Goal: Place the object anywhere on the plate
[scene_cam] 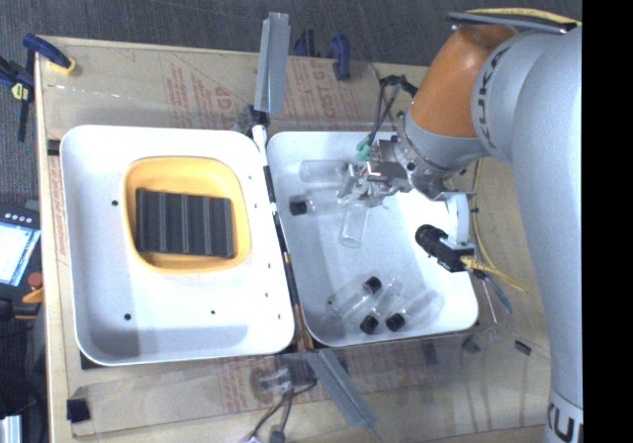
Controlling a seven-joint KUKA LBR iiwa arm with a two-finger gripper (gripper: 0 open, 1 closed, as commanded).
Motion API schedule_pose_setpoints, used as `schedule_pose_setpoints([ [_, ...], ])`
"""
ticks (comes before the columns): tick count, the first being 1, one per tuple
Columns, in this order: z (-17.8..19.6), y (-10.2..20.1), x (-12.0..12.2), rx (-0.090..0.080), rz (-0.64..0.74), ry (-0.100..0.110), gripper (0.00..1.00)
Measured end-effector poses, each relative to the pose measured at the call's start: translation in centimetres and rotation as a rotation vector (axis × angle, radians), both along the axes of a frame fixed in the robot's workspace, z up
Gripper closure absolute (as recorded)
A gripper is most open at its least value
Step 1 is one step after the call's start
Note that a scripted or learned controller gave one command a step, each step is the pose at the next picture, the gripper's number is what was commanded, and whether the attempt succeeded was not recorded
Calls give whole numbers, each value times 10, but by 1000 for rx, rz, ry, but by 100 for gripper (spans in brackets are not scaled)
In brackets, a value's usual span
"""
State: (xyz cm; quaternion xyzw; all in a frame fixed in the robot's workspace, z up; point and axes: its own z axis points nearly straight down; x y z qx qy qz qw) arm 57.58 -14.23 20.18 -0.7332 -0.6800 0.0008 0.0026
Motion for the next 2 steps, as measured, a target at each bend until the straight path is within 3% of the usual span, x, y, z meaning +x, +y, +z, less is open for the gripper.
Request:
schedule_pose_setpoints([
  [1,-11,70,34,-1,73,-2,100],
  [2,17,135,43,-2,227,-2,100],
])
